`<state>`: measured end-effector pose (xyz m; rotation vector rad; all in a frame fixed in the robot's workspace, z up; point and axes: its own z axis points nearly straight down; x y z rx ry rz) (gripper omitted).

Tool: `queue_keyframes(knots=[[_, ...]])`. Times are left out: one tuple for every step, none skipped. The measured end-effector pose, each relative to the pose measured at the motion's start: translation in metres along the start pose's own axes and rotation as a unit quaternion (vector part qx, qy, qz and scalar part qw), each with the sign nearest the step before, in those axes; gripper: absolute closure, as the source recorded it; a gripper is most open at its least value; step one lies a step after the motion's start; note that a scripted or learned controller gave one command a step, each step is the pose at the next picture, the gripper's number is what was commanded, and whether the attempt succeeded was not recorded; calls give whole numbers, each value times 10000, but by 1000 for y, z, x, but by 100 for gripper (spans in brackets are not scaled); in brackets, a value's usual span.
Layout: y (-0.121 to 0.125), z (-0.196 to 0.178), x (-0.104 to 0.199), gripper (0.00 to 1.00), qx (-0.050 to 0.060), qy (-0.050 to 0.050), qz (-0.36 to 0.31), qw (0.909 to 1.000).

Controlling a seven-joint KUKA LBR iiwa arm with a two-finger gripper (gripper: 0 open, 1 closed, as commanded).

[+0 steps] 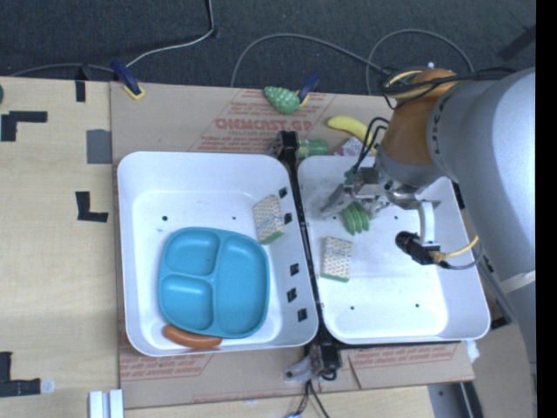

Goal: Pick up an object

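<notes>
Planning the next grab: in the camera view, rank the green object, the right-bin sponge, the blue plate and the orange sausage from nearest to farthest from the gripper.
From the gripper:
1. Green object, right bin, just below the gripper.
2. Right-bin sponge, lower in the same bin.
3. Blue plate, left bin.
4. Orange sausage, left bin's bottom edge.

Arm (487, 155) reaching from right, tool (348, 200) lowered.

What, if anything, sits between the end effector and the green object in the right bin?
Nothing visible. The end effector is right at the green object in the right bin; the sponge lies below it, off to the side.
</notes>
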<state>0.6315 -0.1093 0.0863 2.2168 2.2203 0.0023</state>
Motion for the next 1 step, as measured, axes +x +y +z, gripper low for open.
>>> queue_keyframes(knots=[[0, -10, 0, 100, 2, -6, 1, 10000]])
